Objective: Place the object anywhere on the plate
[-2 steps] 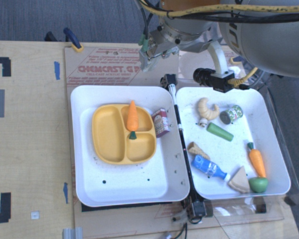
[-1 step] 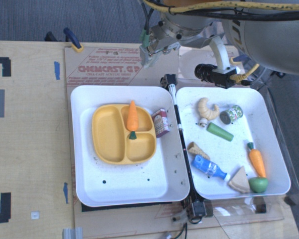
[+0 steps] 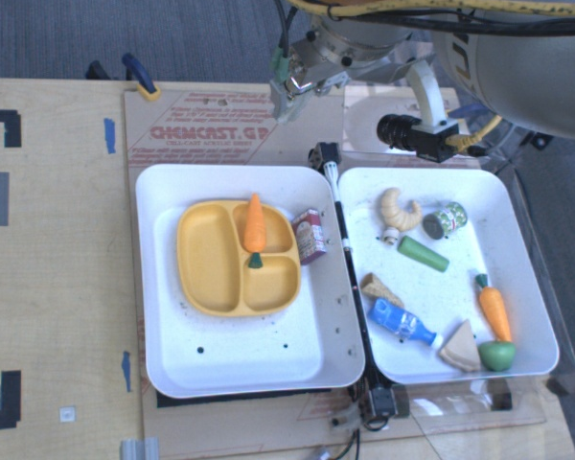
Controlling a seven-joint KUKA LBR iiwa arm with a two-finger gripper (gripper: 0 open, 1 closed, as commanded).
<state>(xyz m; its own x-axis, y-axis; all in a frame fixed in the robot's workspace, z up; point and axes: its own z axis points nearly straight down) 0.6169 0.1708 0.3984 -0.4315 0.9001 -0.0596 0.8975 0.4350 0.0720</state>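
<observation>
Hand (image 3: pixel 289 89): grip state unclear. Orange carrot (image 3: pixel 255 226), green-stemmed, lies across the yellow plate (image 3: pixel 211 266).

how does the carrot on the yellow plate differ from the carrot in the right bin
The carrot on the plate lies in the left bin, across the yellow plate's divider, with its green stem end toward the camera. The carrot in the right bin rests on the bin floor beside a green round piece, its green top pointing away from the camera. The plate carrot stands nearly straight in the view; the other slants. Both are orange toys of similar size.
</observation>
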